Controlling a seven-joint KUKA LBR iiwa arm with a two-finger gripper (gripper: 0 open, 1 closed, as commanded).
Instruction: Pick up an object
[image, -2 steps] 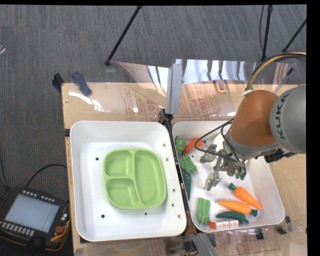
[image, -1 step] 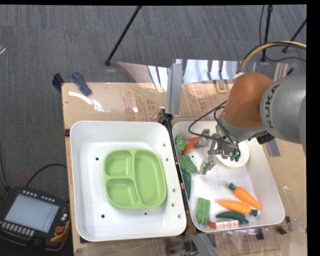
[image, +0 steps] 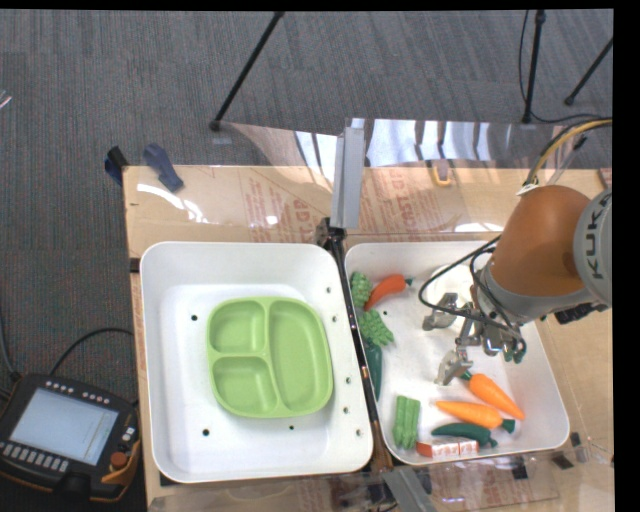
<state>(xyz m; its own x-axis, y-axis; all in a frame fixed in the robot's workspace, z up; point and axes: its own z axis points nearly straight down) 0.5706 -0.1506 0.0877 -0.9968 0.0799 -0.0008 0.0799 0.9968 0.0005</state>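
The orange carrot (image: 494, 395) lies just beside the gripper (image: 452, 371), its long axis slanting away from the jaws, which look narrow and hold nothing.

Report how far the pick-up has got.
Done: the arm has reached into the right bin, and the end effector hangs low over the bin floor, just left of an orange carrot.

In hand: nothing visibly; no toy shows between its tips, and I cannot tell whether they are open or shut.

Left: the grasp and lift. The carrots, green vegetables and the green plate in the left bin all lie flat.
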